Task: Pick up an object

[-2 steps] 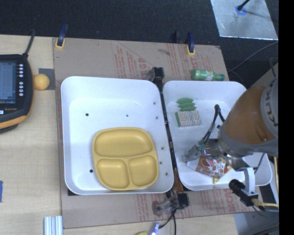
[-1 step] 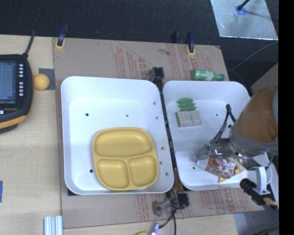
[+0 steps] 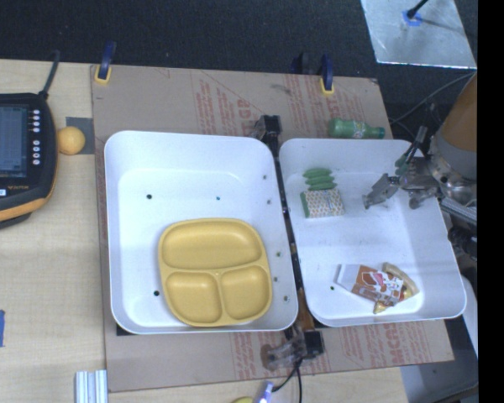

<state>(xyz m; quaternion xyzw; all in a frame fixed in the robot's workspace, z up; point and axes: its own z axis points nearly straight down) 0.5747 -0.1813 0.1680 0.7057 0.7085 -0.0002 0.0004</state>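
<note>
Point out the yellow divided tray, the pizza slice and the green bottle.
yellow divided tray (image 3: 214, 269): camera view, on its central ridge.
pizza slice (image 3: 385, 285): camera view, on its topped face.
green bottle (image 3: 353, 128): camera view, on its body.

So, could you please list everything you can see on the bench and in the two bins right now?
Bins: two, white, side by side on cardboard; left bin, right bin.
Divided plate: one, yellow, three compartments, in the left bin near its front.
Green item: one, in the right bin's back left.
Patterned block: one, green and white, just in front of the green item.
Flat packet: one, red, white and tan, front of the right bin.
Bottle: one, green, lying behind the right bin.
Ball: one, yellow, left of the bins.
Control pad: one, black and orange, far left.
Clamps: two, blue, on the cardboard's back edge.
Gripper: one, grey, over the right bin's back right.
</note>
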